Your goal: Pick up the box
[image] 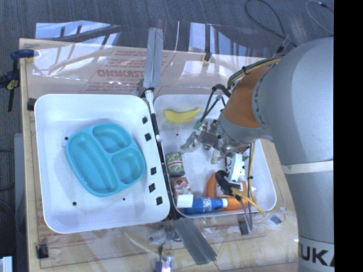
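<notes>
The box point(180, 184) is small and brown with a red and white print. It lies in the right bin point(266, 192) close to the left wall, between a green-labelled can point(174, 163) and a blue bottle point(202, 204). My gripper point(209, 142) hangs over the middle of the right bin, up and to the right of the box and apart from it. I see nothing held in it. The grey arm with its orange band covers the bin's right side.
A yellow banana point(181, 115) lies at the far end of the right bin. An orange item point(214, 185) sits beside the bottle near the front wall. In the left bin point(51, 208) rests a blue divided plate point(105, 157).
</notes>
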### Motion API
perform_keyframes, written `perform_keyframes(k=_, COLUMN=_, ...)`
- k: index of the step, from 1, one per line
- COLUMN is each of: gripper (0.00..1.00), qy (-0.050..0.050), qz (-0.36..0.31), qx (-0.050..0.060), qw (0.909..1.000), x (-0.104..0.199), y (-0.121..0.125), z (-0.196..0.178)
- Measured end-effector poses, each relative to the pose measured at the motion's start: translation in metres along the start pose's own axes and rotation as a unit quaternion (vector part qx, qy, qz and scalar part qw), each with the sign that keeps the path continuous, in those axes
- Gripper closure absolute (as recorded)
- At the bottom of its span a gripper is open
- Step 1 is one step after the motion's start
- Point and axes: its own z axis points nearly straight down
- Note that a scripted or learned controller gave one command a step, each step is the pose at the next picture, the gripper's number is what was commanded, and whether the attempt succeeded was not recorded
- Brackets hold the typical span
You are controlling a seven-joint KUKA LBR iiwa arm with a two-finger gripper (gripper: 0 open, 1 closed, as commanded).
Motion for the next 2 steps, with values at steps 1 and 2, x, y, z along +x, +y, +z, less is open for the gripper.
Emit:
perform_keyframes(k=1, gripper=0.00, qy=0.001, qz=0.018, qx=-0.003, qw=0.9998, x=0.003, y=-0.067, z=0.009)
perform_keyframes(k=2, gripper=1.00, qy=0.001, qz=0.015, qx=-0.005, qw=0.9999, x=0.004, y=-0.065, z=-0.001)
